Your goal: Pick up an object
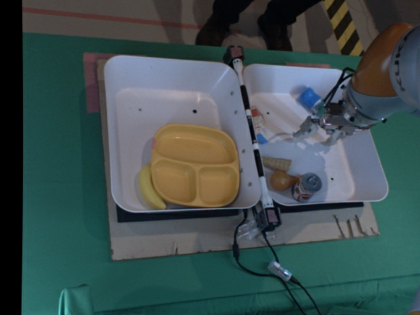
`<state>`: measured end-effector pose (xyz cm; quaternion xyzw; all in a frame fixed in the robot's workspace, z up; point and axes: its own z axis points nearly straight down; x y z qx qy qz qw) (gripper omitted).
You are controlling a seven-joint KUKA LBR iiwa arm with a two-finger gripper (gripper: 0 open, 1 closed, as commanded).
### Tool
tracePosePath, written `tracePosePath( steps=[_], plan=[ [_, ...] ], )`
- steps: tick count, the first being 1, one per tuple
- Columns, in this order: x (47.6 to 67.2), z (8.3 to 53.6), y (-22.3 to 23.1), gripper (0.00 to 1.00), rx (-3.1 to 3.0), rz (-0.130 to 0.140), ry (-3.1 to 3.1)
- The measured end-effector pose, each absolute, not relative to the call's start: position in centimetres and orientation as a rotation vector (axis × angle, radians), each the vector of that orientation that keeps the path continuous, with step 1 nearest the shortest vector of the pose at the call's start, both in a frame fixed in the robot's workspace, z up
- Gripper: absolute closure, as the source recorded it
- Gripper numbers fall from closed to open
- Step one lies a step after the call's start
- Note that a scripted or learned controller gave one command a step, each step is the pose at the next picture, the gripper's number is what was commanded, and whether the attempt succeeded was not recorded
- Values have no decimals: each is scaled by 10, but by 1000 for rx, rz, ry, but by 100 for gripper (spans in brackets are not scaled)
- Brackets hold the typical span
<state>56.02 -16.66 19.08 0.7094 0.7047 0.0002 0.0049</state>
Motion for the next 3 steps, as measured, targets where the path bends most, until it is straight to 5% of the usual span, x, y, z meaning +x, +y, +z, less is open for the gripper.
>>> tracePosePath(
  steps=[1, 2, 3],
  plan=[
    [502, 188, -142, 0, 2210, 15, 2190],
    [474, 188, -145, 0, 2207, 19, 2192],
    [469, 210, -122, 0, 2222, 6, 2207]
  ],
)
